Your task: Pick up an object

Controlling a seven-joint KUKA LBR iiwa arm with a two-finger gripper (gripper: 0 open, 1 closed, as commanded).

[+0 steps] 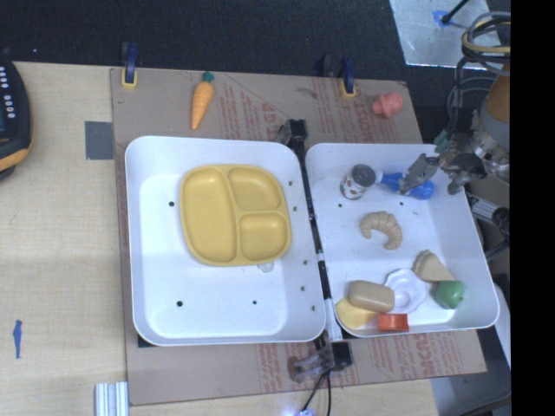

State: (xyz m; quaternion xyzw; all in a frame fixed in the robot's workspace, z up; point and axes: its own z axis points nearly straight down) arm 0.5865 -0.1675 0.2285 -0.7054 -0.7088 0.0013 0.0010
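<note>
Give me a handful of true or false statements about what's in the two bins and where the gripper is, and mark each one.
1. The yellow divided plate lies in the left bin. True.
2. The croissant lies in the left bin. False: it lies in the right bin, near the middle.
3. The gripper is at the far right part of the right bin, by the blue object. True.
4. The toy carrot lies inside the right bin. False: it lies on the cardboard beyond the left bin, outside both.
5. The green object sits near the right bin's near right corner. True.
6. The pink object lies on the yellow plate. False: it lies on the cardboard beyond the right bin.
</note>
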